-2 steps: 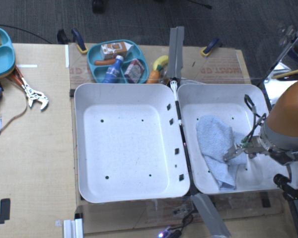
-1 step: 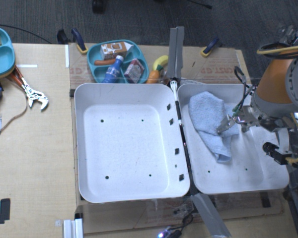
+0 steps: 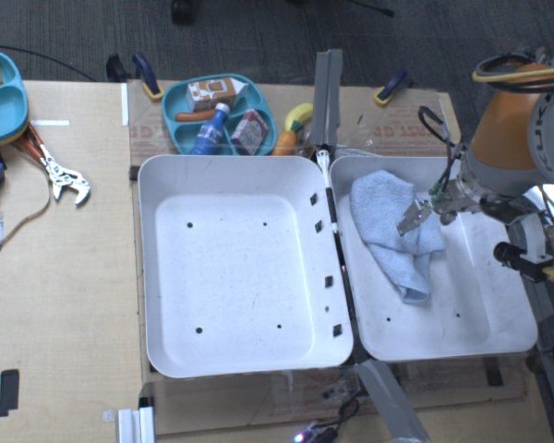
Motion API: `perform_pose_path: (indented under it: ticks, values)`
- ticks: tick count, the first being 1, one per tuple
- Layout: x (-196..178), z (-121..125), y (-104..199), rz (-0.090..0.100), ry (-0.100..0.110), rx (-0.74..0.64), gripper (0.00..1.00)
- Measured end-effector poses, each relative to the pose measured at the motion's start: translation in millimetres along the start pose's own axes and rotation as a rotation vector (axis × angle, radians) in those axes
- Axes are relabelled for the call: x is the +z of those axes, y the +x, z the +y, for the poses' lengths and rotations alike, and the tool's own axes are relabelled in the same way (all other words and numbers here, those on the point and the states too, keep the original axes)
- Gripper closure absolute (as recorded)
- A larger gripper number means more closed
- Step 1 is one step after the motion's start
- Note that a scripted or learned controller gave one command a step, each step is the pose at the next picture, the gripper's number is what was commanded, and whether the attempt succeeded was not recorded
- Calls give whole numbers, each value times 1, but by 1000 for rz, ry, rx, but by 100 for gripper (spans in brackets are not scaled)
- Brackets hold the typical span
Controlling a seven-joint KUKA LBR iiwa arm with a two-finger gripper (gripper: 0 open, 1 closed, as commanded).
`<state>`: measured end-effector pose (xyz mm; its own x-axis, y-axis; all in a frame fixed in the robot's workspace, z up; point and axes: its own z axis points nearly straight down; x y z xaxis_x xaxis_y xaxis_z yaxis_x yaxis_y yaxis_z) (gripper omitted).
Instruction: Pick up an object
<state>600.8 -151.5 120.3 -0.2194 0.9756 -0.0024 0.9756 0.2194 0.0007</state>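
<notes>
Right of centre, the gripper point(image 3: 414, 218), grip state unclear, meets a soft, light blue towel point(image 3: 388, 224); pinch a raised fold.

Towel point(image 3: 392, 229) in right bin point(image 3: 499, 326), tool point(image 3: 414, 220) over towel, left bin point(image 3: 231, 266) beside, tray point(image 3: 175, 109) behind.

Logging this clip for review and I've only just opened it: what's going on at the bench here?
The arm reaches in from the right, its gripper down over a crumpled light blue cloth lying in the right bin. The fingertips sit right at the cloth's upper fold, but whether they have actually pinched it cannot be told. The cloth appears to rest on the bin floor. The left bin is beside it.
</notes>
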Motion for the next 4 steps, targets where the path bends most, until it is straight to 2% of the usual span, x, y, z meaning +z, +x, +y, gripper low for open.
perform_pose_path:
  ticks: [1, 2, 3, 4]
  values:
    - [28, -49, -14, 1, 1, -98, 0]
    - [27, -41, -39, 0, -2, -184, 0]
    - [18, -40, -39, -2, -4, -184, 100]
    - [18, -41, -39, -2, -3, -183, 0]
